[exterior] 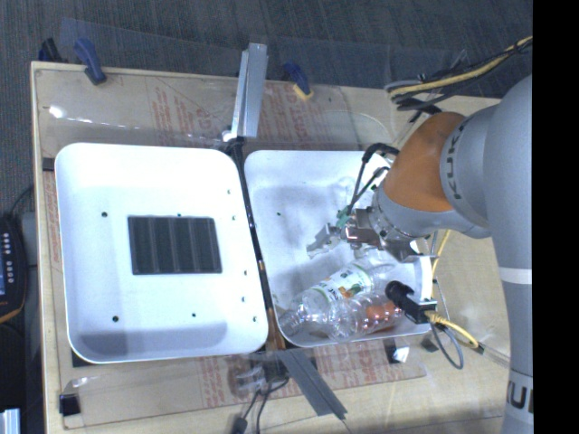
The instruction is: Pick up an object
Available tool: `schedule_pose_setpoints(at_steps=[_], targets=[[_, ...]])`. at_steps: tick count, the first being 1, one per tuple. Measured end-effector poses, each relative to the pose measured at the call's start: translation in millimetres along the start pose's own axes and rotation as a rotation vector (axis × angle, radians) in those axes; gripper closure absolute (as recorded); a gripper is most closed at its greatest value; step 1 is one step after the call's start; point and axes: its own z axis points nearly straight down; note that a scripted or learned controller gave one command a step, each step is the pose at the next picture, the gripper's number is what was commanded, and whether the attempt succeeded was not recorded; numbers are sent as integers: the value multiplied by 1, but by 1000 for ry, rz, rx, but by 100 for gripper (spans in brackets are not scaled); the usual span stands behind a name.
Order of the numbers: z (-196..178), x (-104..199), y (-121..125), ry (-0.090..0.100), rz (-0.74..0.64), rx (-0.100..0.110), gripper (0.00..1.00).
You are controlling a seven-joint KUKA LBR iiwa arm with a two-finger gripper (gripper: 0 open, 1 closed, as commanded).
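My gripper (324, 240) hangs over the middle of the right bin (280, 183), reaching in from the right under the orange-banded wrist. Just below it, a crumpled clear plastic bottle (327, 304) with a white and green label lies on its side along the bin's front wall. A small orange-red object (380, 314) rests against the bottle's right end. Nothing can be seen between the gripper's tips, which stand a little above and to the left of the bottle's label.
The left bin (90, 188) has a dark ribbed rectangle (175, 244) at its centre. A grey metal bar (248, 89) rises at the back between the bins. Blue clamps (89, 59) hold the board's back edge.
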Motion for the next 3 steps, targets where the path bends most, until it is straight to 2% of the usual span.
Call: schedule_pose_setpoints(at_steps=[1, 2, 3], targets=[[25, -1, -56, 1, -128, -5, 0], [15, -1, -55, -1, -133, -8, 100], [14, -1, -55, -1, -135, -8, 0]])
